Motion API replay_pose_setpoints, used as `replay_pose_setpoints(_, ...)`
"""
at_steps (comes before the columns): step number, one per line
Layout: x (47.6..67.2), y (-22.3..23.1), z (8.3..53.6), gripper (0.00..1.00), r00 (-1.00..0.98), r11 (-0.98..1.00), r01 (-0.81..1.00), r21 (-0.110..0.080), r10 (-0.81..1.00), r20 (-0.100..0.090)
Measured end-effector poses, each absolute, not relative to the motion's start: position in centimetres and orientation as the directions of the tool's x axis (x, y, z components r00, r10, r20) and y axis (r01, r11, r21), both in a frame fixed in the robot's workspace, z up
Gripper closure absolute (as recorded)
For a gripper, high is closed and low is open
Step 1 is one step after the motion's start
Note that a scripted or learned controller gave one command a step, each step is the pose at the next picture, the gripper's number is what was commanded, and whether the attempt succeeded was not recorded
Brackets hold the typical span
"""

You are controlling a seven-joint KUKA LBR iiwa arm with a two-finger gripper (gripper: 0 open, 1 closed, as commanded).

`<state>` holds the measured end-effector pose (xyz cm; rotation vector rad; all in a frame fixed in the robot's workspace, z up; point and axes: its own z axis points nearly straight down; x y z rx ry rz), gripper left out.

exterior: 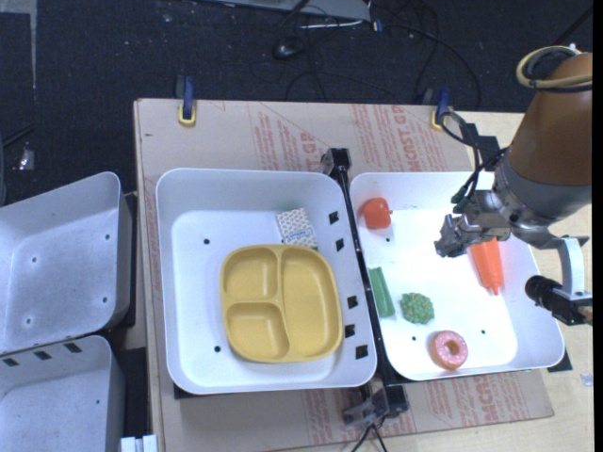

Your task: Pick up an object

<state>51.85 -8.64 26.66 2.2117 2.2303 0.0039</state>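
Arm (551, 149) bent over right bin (537, 347) — jaws beside carrot (489, 264).

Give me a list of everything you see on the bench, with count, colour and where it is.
white bins: two, side by side on the bench
divided tray: one, yellow, middle of the left bin
patterned packet: one, white with a check print, left bin, just behind the tray
tomato-like toy: one, red-orange, right bin, back left
green stick: one, right bin, along its left wall
broccoli-like toy: one, green, right bin centre
doughnut: one, pink, right bin front
carrot: one, orange, right bin, beside the gripper
gripper: one, dark, over the right bin
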Motion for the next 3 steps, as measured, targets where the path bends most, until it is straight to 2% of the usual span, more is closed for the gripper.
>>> replay_pose_setpoints(1, 52.4, -3.3, 24.9, 1.00, -0.008, 0.008, 1.000, -0.002, 1.000, 0.002)
replay_pose_setpoints(3, 51.3, 6.3, 24.1, 1.00, -0.008, 0.008, 1.000, -0.002, 1.000, 0.002)
